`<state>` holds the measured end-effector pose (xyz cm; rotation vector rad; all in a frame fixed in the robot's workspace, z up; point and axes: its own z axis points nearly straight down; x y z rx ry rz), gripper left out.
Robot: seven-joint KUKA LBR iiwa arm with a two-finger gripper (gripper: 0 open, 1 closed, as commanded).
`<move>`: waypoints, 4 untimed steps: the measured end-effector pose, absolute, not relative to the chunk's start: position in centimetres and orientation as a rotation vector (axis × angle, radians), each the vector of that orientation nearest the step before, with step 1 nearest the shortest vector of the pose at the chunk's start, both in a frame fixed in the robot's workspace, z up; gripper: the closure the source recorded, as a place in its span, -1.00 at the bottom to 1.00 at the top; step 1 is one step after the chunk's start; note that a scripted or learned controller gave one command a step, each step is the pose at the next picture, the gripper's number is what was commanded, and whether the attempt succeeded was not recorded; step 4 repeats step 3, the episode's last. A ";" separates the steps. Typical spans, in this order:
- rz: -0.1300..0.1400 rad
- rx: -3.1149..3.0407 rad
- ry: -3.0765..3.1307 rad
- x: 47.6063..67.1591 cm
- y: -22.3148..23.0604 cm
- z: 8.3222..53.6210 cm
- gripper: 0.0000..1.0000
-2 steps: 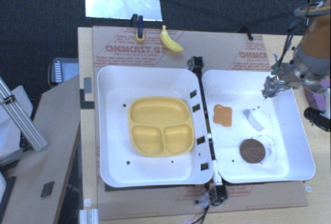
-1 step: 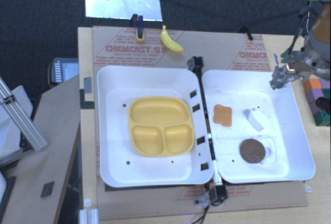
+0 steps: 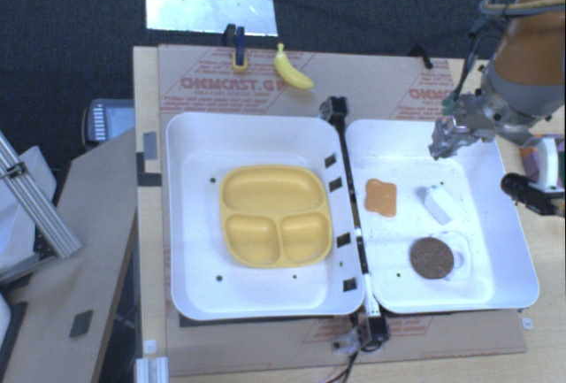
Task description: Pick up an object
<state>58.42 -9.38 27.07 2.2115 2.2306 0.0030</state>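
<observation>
Orange flat piece (image 3: 381, 197) sits in the right bin (image 3: 495, 284), near that bin's left wall. Gripper (image 3: 445, 145) hangs over the right bin's upper area, up and to the right of the orange piece and well apart from it. Can't tell whether the fingers are open or closed; nothing visible between them.

Also in the right bin: small white block (image 3: 437, 203), just right of the orange piece and below the gripper, apart from both. Brown round disc (image 3: 432, 257) lies lower in the right bin, below the white block, close to it.

Left bin (image 3: 190, 195) holds a yellow three-compartment tray (image 3: 270, 215), roughly centred, lying flat; its compartments look bare.

Outside the bins: yellow banana (image 3: 293, 70) on the cardboard sheet (image 3: 380, 80), beyond the left bin's far edge. Blue-and-yellow clamp (image 3: 238, 49) just left of the banana.
</observation>
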 end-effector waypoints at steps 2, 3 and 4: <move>0.002 2.212 2.233 59.7 0.5 24.2 1.00; 0.002 2.212 2.234 59.5 5.6 22.8 1.00; 0.002 2.212 2.234 59.5 5.6 22.8 1.00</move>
